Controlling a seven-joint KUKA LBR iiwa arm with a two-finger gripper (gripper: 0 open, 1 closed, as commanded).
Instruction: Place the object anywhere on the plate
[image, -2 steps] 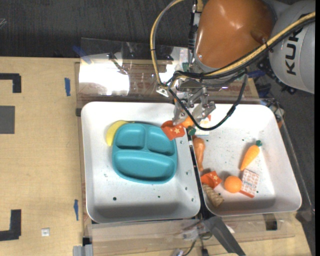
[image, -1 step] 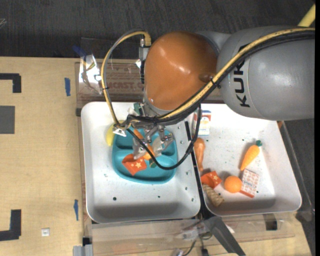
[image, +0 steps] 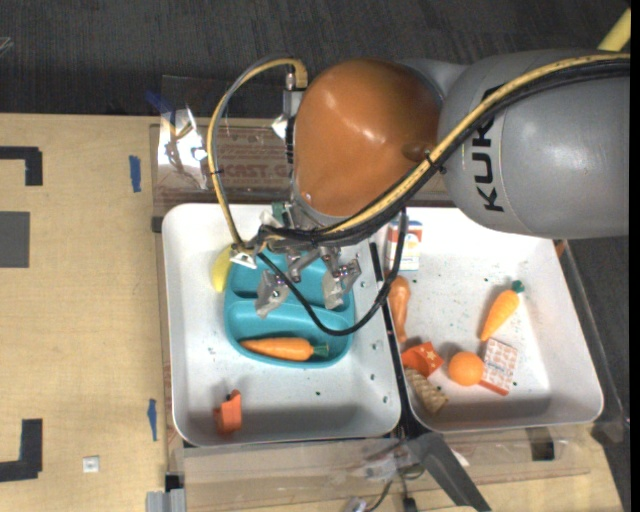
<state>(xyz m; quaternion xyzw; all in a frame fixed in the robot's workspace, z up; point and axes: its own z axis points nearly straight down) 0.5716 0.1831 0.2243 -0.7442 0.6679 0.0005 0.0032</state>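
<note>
Jaws: the jaws (image: 300, 283) hang spread over the teal plate (image: 245, 318), released, nothing between them.
Object: a carrot (image: 277, 349) lies flat on the plate's near edge, in the left bin (image: 190, 330); by my reading the placing is done.
Reason: the open fingers fit a drop just made.
Arm: the arm (image: 540, 140) reaches in from the right, its wrist tipped steeply down over the plate.
Right bin: the right bin (image: 570, 390) holds a second carrot (image: 499, 311) and an orange (image: 464, 369).

A pale wooden bench top (image: 80, 300) fills the left side, marked with black tape (image: 25, 165) shapes and small blue tape (image: 134, 172) strips. Dark grey floor (image: 120, 40) runs along the far edge, evenly lit.
</note>
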